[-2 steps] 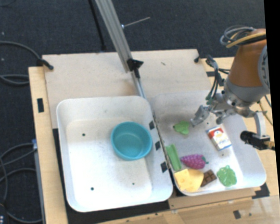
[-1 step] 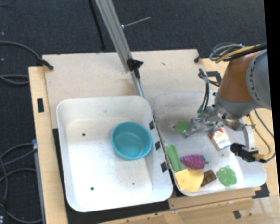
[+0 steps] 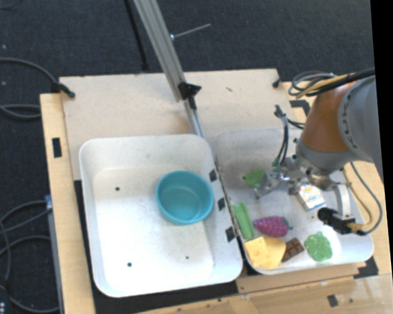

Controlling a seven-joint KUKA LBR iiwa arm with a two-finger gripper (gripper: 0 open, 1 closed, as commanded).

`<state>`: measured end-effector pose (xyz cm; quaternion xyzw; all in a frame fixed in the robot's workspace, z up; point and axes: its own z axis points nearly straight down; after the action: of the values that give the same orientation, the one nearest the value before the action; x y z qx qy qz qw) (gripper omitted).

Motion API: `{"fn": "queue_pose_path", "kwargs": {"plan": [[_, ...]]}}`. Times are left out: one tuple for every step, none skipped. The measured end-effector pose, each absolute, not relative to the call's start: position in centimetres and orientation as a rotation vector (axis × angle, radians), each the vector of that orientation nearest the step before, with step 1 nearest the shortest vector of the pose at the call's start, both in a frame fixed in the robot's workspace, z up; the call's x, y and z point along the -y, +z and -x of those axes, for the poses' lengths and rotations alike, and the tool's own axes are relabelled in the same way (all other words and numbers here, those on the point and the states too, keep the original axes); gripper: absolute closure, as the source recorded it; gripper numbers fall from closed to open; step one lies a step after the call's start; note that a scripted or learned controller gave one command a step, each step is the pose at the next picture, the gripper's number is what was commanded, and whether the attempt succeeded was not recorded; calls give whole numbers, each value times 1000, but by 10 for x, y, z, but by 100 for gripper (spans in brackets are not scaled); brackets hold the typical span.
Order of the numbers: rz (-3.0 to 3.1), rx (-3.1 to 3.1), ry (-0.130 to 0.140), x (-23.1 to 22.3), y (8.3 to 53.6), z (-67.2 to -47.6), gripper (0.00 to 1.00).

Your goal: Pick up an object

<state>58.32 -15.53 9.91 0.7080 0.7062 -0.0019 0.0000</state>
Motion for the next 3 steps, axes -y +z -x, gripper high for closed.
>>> {"fn": "queue_pose_path", "kwargs": {"plan": [[-2227, -2211, 3, 156, 112, -585, 100], [-2223, -2214, 6, 155, 165, -576, 100], [-2213, -2222, 7, 147, 215, -574, 100]]}}
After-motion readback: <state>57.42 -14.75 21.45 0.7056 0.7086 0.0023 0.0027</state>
